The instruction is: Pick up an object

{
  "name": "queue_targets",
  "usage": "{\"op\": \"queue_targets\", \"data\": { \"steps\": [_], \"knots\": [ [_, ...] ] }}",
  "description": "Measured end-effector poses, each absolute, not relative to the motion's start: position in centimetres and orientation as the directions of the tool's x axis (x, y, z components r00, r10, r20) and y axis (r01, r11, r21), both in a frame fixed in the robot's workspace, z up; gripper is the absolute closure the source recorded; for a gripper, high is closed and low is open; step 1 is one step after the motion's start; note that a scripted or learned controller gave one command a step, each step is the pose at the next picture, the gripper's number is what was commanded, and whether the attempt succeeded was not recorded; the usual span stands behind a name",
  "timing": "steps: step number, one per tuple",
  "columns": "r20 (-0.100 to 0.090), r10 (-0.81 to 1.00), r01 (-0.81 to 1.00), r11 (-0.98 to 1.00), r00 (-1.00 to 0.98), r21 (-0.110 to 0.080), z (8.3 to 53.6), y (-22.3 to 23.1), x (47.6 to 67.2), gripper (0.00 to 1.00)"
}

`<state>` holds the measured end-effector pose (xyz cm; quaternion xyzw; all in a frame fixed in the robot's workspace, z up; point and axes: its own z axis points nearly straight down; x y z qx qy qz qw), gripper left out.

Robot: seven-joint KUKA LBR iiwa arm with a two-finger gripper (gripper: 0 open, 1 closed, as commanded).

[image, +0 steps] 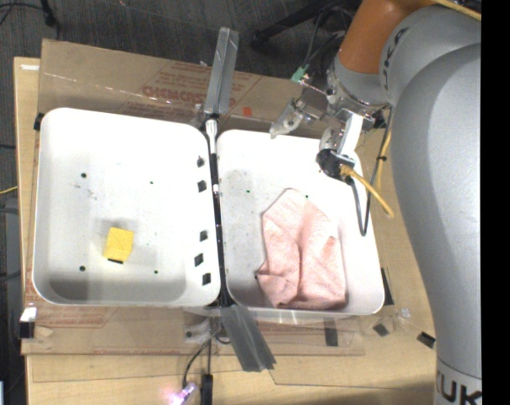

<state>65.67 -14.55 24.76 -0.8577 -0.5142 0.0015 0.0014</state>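
In two bins [61,133]: one cloth [305,251], one sponge [119,245]

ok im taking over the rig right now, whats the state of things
Tool: up over the far rim of the right bin, nothing seen between its fingers; open or shut is unclear.
Things: pink cloth lies crumpled in the right bin, toward the near side. Yellow block sits in the left bin, near-left area.
Done: nothing picked up.
Left: choose one, descend, grasp and lift.
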Motion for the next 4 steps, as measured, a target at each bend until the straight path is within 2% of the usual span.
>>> {"op": "queue_targets", "data": {
  "steps": [1,2,3,4],
  "knots": [
    [0.0,0.942,0.942,-0.336,0.336,-0.003,9.1,-17.3,65.2,0.0],
    [0.0,0.978,0.978,-0.208,0.208,-0.002,19.3,-8.1,64.9,0.0],
    [-0.002,0.926,0.926,-0.377,0.377,-0.008,9.6,-12.3,65.5,0.0],
    [-0.001,0.929,0.929,-0.371,0.371,-0.012,10.6,-12.1,65.6,1.0]
  ]
}}
